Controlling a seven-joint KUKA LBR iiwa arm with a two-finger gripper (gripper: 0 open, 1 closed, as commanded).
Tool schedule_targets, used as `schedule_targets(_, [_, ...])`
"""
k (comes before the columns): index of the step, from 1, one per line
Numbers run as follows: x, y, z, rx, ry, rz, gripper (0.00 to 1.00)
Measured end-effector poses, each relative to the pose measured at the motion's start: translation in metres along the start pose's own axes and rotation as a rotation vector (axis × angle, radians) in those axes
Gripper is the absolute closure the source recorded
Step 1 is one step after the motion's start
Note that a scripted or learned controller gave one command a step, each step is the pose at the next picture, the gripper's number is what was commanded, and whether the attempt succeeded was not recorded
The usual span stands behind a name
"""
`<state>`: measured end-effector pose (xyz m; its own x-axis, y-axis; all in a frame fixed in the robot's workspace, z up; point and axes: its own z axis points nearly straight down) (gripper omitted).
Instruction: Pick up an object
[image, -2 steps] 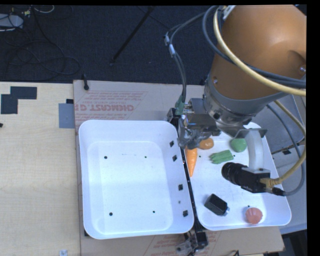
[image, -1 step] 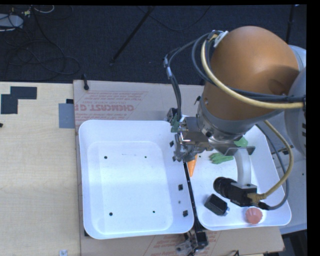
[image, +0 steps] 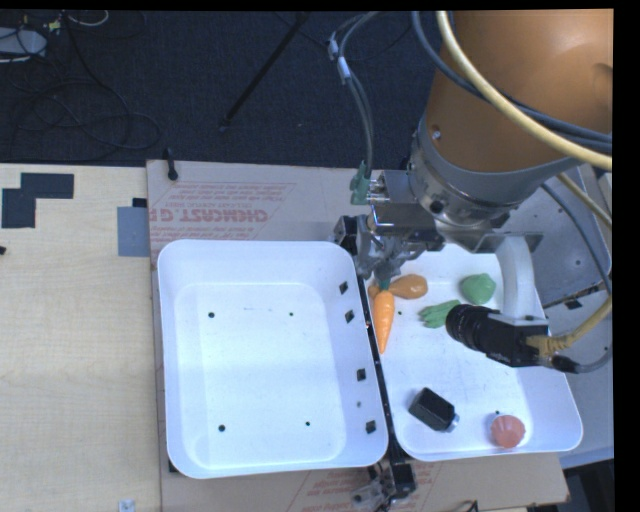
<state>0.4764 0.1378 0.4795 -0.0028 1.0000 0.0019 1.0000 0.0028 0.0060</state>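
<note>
- Hand (image: 385, 272): at the right bin's (image: 560, 425) upper left corner, directly above the carrot (image: 383, 318); finger state cannot be determined.
- Carrot: lies along that bin's left wall.

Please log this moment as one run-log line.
gripper: above carrot | grasp: unconfirmed | right bin: carrot, black block

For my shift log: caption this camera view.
Gripper low over the carrot in the right bin.
</note>
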Motion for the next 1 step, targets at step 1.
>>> schedule_targets(1, [0.09,-0.0015,0.0144,0.011,-0.002,-0.006,1.0])
